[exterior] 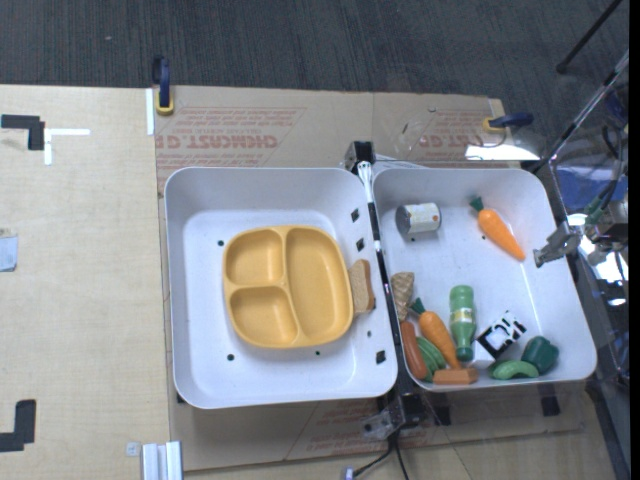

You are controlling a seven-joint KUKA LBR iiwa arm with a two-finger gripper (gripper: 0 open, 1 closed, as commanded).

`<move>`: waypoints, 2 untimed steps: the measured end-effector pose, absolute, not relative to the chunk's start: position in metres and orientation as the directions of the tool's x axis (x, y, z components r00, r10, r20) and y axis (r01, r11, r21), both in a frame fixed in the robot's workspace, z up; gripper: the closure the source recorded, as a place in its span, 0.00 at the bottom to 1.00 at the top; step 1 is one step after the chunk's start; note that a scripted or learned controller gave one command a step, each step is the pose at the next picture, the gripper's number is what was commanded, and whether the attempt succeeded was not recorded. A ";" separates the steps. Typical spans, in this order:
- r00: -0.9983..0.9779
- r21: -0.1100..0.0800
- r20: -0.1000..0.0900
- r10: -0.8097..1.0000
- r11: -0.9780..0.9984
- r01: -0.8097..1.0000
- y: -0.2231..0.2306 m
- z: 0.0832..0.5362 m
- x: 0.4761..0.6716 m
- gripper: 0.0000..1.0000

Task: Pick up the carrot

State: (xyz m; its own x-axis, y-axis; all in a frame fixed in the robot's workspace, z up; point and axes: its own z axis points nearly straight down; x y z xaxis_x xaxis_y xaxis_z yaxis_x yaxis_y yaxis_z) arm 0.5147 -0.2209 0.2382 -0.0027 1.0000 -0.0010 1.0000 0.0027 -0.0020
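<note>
An orange carrot (499, 232) with a green top lies alone in the back right part of the right bin (545, 193), pointing toward the front right. A second, smaller carrot (435, 329) lies in the pile of toy food at that bin's front. A grey metal part of my gripper (554, 250) pokes in over the right bin's right rim, a short way right of and slightly in front of the lone carrot. Nothing is seen in it. The rest of the arm is cut off by the view's right edge.
The right bin also holds a silver can (420, 218), a green bottle (461, 320), a green pepper (540, 352), a black-and-white tag (502, 334) and other toy food along the front. The left bin (190, 268) holds a yellow divided plate (288, 286) with a bread slice (362, 286) beside it.
</note>
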 end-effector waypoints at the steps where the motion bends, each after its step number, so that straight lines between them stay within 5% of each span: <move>1: -0.015 -0.002 -0.001 1.000 0.015 1.000 -0.221 0.161 0.571 0.00; 2: -0.029 -0.002 0.014 0.999 0.029 1.000 -0.213 0.091 0.606 0.00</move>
State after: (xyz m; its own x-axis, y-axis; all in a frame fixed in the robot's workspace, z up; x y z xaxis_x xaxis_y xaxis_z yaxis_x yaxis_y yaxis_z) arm 0.6057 -0.2134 0.0909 -0.0294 0.9995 0.0136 0.9996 0.0295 -0.0023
